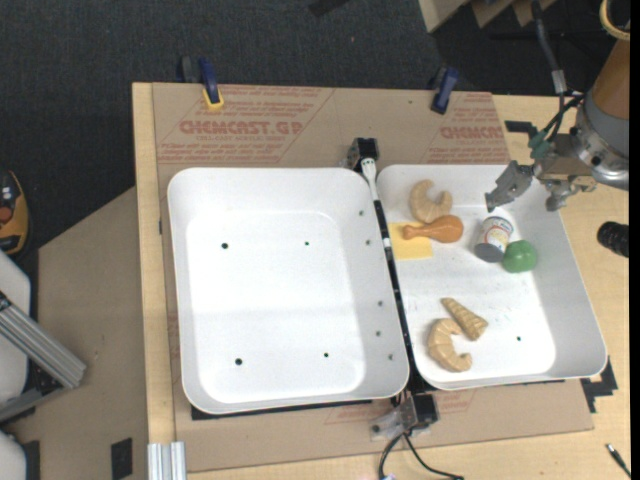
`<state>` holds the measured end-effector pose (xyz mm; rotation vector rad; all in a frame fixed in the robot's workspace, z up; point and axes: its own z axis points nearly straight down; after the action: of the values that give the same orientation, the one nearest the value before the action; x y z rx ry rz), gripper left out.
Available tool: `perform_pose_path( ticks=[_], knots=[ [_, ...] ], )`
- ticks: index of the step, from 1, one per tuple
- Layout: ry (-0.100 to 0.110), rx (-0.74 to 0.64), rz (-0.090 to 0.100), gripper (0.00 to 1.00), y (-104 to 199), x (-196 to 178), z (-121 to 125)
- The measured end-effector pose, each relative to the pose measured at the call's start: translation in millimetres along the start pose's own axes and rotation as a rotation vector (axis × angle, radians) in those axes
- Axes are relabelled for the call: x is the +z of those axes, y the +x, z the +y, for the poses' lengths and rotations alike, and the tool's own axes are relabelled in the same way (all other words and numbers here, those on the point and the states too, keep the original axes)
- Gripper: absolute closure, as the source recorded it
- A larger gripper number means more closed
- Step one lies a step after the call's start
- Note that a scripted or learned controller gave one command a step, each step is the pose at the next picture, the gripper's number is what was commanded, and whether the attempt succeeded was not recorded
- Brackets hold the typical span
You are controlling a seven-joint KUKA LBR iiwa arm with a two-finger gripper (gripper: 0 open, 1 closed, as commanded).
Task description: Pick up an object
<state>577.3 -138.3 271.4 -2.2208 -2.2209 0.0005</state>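
Observation:
The right bin (560, 348) holds several small things. A tan croissant-shaped piece (430, 202) lies near its back, with an orange drumstick (440, 231) resting over a yellow block (412, 245) just in front. A small grey and white can (493, 237) lies next to a green ball (520, 257). Toward the front sit a tan cone-shaped shell (464, 318) and another tan croissant (447, 346). My gripper (528, 190) hangs over the bin's back right part, above the can, fingers spread open with nothing between them.
The left bin (200, 208) stands beside the right one on a brown board (300, 118) held by two blue clamps (210, 83) at the back. A black clip (364, 152) joins the bins at the back. The arm enters from the upper right.

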Motion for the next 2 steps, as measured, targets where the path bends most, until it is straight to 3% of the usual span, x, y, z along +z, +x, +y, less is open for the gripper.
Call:
perform_pose_path(
  ticks=[1,2],
  knots=[
    [0.006,0.001,0.002,0.0,-2,81,4],
    [-0.01,-0.002,0.004,0.0,18,188,57]
  ],
)
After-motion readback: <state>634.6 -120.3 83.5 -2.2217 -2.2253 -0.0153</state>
